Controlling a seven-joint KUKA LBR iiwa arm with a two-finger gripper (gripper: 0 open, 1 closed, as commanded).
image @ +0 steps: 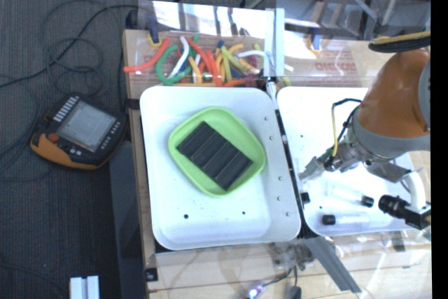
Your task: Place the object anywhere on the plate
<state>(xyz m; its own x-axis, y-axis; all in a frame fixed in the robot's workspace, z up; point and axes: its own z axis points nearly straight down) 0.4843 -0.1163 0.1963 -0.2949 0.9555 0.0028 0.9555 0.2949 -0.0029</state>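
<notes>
A green square plate (183,128) lies in the left white bin (210,227). A black ribbed rectangular slab (213,155) rests flat on the plate, near its middle. My gripper (313,168) hangs low over the left part of the right bin (308,108), close to the wall between the bins, under the orange wrist band. Two clear marker-like tubes with black ends lie in the right bin, one (344,219) near the front edge and one (352,197) just behind it, both right of the gripper. Nothing shows between the gripper's tips.
A tangle of coloured bendy tubes (196,61) sits behind the left bin, with a clear upright panel (278,38) beside it. A teach pendant (78,131) lies on the floor at the left. Tripod legs cross the back.
</notes>
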